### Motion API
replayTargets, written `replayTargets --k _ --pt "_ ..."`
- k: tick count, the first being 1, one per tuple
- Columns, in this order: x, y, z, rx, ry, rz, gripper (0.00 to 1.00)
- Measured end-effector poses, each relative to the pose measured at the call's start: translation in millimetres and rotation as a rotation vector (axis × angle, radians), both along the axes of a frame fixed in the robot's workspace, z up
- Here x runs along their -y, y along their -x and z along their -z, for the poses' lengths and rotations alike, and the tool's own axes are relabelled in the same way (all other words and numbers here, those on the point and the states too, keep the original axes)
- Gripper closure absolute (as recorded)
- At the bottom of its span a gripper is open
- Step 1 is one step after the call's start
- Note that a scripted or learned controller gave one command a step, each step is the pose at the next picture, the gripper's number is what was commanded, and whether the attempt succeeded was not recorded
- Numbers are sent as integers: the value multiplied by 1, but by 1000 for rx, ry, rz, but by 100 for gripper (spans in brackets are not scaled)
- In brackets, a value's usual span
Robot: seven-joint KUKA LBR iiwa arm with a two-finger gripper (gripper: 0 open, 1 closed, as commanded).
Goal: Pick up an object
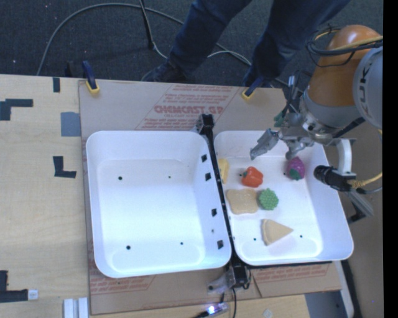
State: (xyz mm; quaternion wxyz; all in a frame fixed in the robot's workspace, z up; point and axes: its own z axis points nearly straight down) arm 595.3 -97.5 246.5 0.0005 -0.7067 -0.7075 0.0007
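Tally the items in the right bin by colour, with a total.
Yellow: 1
Red: 1
Purple: 1
Green: 1
Tan: 2
Total: 6

A pale wooden bench (37, 205) spreads out well to the left of the hand (277, 146), marked with dark tape pieces (62, 168) and a grey patch (70, 123). A brown cardboard sheet (180, 105) with red print lies on it, held by two yellow-tipped clamps (91, 84). Beyond the hand, dark carpet floor (74, 31) carries looping grey cables (99, 15). Light is even and soft.
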Motion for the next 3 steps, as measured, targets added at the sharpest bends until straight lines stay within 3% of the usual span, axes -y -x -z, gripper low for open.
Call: replayTargets --k 1,2,3 --pt "-42 42 67 -10 -3 -1 0" --pt "-55 103 63 -5 -1 2 0" --pt "2 51 135 -3 3 5 0"
